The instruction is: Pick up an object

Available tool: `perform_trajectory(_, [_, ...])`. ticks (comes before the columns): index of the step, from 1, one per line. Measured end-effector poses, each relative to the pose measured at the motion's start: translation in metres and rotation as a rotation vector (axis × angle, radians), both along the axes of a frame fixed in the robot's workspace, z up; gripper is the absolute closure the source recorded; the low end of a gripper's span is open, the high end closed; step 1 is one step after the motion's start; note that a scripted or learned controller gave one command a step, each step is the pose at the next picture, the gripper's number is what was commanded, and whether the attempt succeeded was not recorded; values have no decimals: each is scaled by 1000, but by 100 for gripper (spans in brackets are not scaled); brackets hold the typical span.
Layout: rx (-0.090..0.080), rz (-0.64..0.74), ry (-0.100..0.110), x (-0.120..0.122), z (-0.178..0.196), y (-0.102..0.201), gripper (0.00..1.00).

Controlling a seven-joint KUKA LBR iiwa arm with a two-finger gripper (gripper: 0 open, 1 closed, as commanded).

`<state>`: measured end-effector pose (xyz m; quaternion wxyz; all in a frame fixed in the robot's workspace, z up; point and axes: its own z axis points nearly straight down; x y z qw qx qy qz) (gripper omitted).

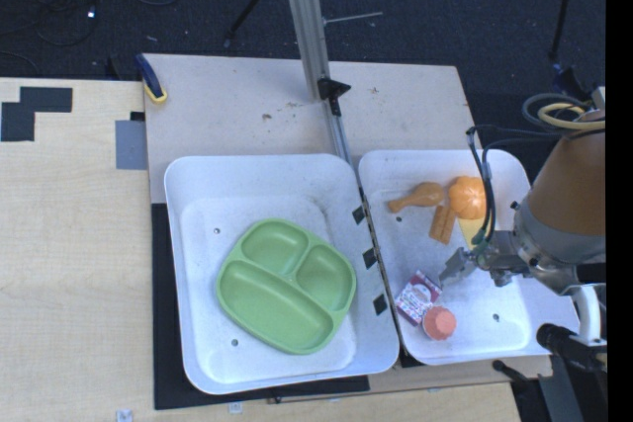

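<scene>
The right bin (499, 326) holds an orange round toy fruit (469, 196) with pale orange elongated pieces (420, 199) beside it at the back. A red and white packet (416, 296) lies near the bin's front left. A small reddish round object (439, 322) touches its front side. My gripper (458, 267) hangs low over the middle of the right bin, just right of and behind the packet and in front of the orange fruit. Nothing shows in its grasp. The arm's orange band (584, 183) is at the right.
The left bin (198, 193) carries a green divided plate (287, 285). A metal post (309, 25) rises behind the bins, with black clips (368, 257) along the divider between them. Black cables (481, 173) run down from the wrist.
</scene>
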<state>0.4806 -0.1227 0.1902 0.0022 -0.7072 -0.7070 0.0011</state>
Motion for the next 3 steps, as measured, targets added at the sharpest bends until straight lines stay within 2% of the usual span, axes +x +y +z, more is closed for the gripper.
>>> perform_trajectory(1, [1,0,4,-1,-43,2,0])
perform_trajectory(2, [7,2,-4,1,-90,3,0])
perform_trajectory(3, [8,0,-10,4,-77,4,100])
